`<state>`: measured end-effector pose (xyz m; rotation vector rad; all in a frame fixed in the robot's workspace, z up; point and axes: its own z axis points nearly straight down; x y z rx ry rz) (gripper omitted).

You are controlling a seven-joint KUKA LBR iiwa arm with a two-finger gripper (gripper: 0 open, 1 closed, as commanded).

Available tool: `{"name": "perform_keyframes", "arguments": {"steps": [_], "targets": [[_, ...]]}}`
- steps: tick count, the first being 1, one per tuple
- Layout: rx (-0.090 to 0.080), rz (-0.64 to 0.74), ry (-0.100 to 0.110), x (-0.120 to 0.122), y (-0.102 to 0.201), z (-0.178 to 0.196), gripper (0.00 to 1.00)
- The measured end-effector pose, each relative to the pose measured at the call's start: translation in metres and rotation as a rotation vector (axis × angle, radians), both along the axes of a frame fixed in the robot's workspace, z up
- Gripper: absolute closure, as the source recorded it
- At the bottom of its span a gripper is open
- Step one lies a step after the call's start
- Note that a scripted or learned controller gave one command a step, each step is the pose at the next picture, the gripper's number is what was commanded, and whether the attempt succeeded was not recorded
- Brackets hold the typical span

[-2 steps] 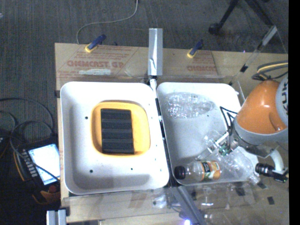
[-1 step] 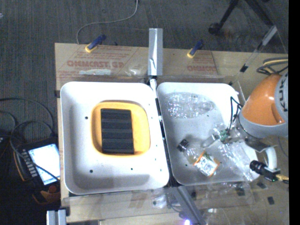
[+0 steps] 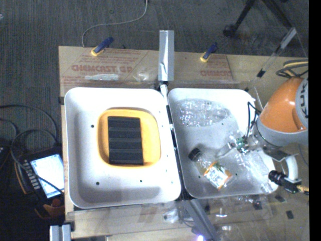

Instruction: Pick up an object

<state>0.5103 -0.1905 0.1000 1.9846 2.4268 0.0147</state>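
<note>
arm over the right bin

orange-banded arm [image 3: 286,109] hangs above the right bin [image 3: 200,185]. its tool [image 3: 241,144] sits low; whether it is apart or together, cannot tell. just left of the tool lies a clear bottle [image 3: 213,167], black cap, yellow label. far left: yellow tray [image 3: 129,137] in left bin [image 3: 80,134].

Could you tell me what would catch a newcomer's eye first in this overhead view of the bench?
Probably the yellow tray with a black ribbed insert, sitting in the middle of the left bin. Next, the arm's bright orange band looms over the right bin from the right edge. Below it a clear plastic bottle with a black cap lies on its side among crinkled transparent wrap.
</note>
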Motion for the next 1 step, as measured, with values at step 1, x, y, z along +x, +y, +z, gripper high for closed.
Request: {"name": "perform_keyframes", "arguments": {"steps": [1], "targets": [[-0.005,0.016,0.011,0.0302,0.0415,0.0927,1.0]]}}
